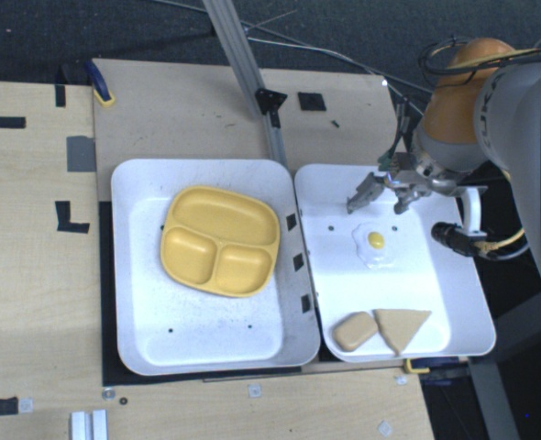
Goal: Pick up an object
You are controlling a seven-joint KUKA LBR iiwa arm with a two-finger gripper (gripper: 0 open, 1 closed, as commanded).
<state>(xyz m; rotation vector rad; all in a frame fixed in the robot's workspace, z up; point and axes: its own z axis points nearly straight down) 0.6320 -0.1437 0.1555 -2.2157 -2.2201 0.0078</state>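
Down at six o'clock in the right bin (463,324) lie a bread roll (353,331) and a tan wedge (402,326), touching. Beyond them sits a fried egg (375,243), with the open, empty pincer (385,193) poised just past it at twelve o'clock. I'd drop straight down, centring the fingers across the yolk. Whether it hovers or touches the bin is hard to judge.

Fried egg (374,245) flat in right bin (454,287)
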